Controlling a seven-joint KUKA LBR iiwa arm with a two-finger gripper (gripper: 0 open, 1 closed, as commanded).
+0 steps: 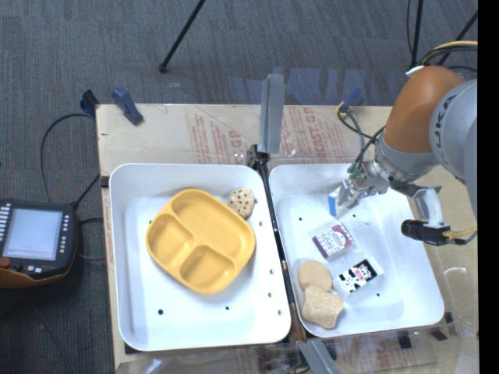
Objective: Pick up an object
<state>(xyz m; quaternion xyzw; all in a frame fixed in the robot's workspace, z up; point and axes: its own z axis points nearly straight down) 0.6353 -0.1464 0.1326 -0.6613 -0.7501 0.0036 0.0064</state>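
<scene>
A small blue object point(334, 203) sits at the gripper point(348, 195) tip, upper part of the right bin point(421, 302) — whether the pincer pinches it, I cannot tell.

- Small blue-and-white block point(334, 203), tilted, sits at about eleven o'clock in the right white bin point(421, 287), right against the tip of the gripper point(348, 193).
- It's well up from the maroon-and-white carton point(333, 241) lying flat toward six o'clock.
</scene>
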